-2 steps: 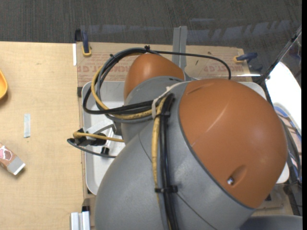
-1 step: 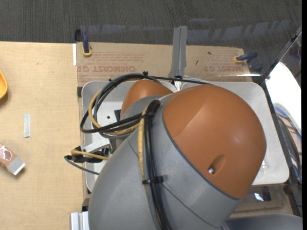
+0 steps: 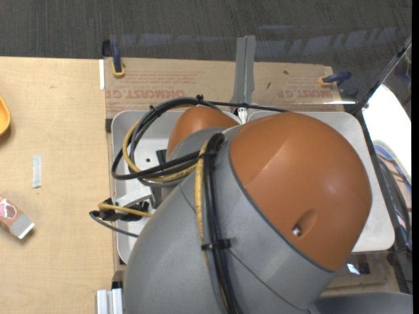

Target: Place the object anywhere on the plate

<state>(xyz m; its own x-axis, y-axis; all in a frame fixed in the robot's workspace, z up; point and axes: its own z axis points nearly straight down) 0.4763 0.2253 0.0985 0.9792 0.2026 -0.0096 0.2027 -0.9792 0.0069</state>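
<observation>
The grey arm (image 3: pixel 216 254) with its orange caps (image 3: pixel 294 182) covers most of both white bins. It reaches over the left bin (image 3: pixel 121 126), whose floor is almost wholly hidden beneath it. Black and yellow cables (image 3: pixel 141 169) loop over that bin's left part. The right bin (image 3: pixel 376 195) shows a strip of white at its right side. The arm hides the gripper, the plate and the object.
A cardboard sheet (image 3: pixel 196 84) lies behind the bins, held by clamps (image 3: pixel 116 67). The wooden bench top (image 3: pixel 52 142) stretches left, bearing a small grey strip (image 3: pixel 36 172), a wrapped item (image 3: pixel 14 218) and an orange edge (image 3: pixel 3 116).
</observation>
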